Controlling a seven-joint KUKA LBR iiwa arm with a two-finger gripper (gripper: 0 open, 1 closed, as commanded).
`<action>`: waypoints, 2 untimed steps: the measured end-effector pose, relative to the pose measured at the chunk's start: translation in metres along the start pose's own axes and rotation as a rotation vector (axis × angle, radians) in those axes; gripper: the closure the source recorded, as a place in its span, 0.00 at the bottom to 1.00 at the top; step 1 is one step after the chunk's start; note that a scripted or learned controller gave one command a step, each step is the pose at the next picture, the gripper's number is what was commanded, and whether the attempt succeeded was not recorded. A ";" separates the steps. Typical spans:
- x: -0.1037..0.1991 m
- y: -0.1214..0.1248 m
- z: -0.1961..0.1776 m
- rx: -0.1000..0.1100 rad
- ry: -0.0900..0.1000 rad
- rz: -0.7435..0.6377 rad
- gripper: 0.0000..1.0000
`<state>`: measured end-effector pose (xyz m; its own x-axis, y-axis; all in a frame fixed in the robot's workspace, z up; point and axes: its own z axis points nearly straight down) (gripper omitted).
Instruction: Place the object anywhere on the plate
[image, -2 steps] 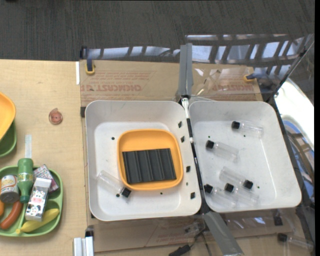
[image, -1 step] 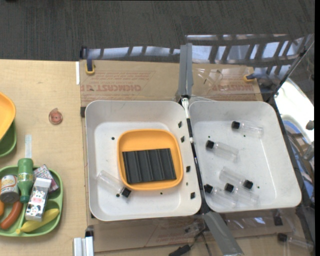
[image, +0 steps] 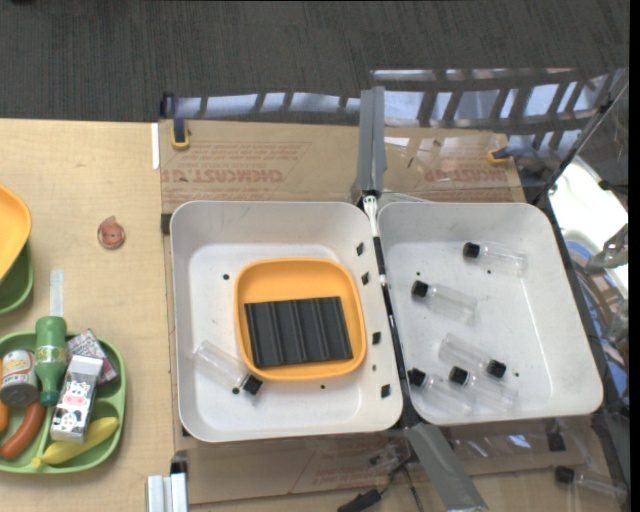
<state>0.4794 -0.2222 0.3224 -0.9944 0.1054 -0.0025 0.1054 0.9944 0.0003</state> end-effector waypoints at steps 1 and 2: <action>0.000 0.000 0.006 0.000 -0.001 -0.350 0.00; -0.006 0.001 0.016 -0.002 0.000 -0.646 0.00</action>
<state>0.4853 -0.2216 0.3061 -0.8574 -0.5146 -0.0028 -0.5146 0.8574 0.0003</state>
